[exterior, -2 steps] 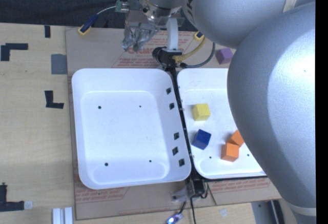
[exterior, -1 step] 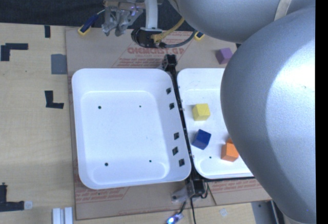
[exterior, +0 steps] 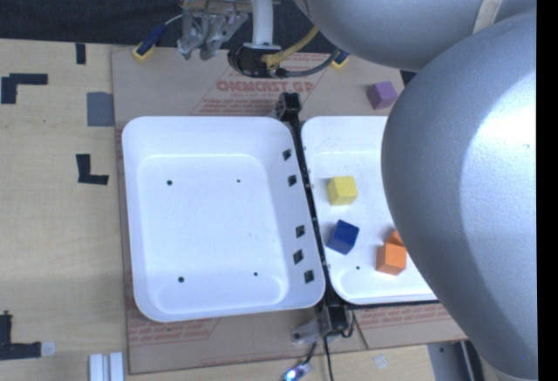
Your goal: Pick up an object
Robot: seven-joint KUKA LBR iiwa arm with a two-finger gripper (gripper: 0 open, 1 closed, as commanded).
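— So where is the gripper (exterior: 202, 46) against the left bin (exterior: 131, 196)?

— Beyond that bin's far rim, up over the cardboard sheet (exterior: 253, 96) and not over either bin. It hangs from the wrist near the far edge of the bench, its dark fingers pointing down, with nothing between them that I can see. Whether they stand wide or narrow I cannot tell; they blur into one cluster.

— And what is there to pick?

— Nothing lies in the left bin. The candidates are in the right bin (exterior: 349, 131), just across the divider from the left bin's right wall: a yellow cube (exterior: 342, 189) nearest the far end, a blue cube (exterior: 343, 236) nearer the camera, and an orange cube (exterior: 391, 258) beside the blue one, partly tucked under the grey arm (exterior: 471, 196). A purple cube (exterior: 381, 94) sits on the cardboard outside the bins, past the right bin's far rim.

— So which way must the claw go?

— My judgement: toward the camera and rightward, crossing the left bin's far right corner. The yellow cube looks closest along that line, with the purple one roughly as near but off to the right. The cubes have no long axis, so finger angle matters little; clearing the divider matters more.
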